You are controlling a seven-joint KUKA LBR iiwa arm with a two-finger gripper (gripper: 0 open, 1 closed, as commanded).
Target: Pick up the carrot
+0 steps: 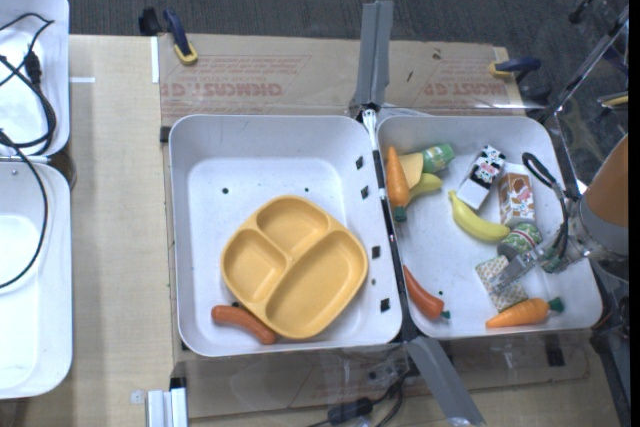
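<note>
Three carrot-like pieces lie in the right bin point(590, 290). An orange carrot point(397, 177) with a green tip lies along the left wall. A darker red-orange one point(424, 296) rests near the front left corner. A third orange carrot point(520, 313) with a green stem lies by the front wall at the right. My gripper point(528, 262) reaches in from the right and hovers low just above and behind that third carrot, over a checked packet point(499, 277). Nothing shows between its jaws.
The right bin also holds a banana point(476, 220), a green can point(437, 156), a small cow-print carton point(487, 167), a snack box point(515, 198) and a green round item point(522, 237). In the left bin point(190, 215) are a yellow divided plate point(294, 265) and a sausage point(243, 320).
</note>
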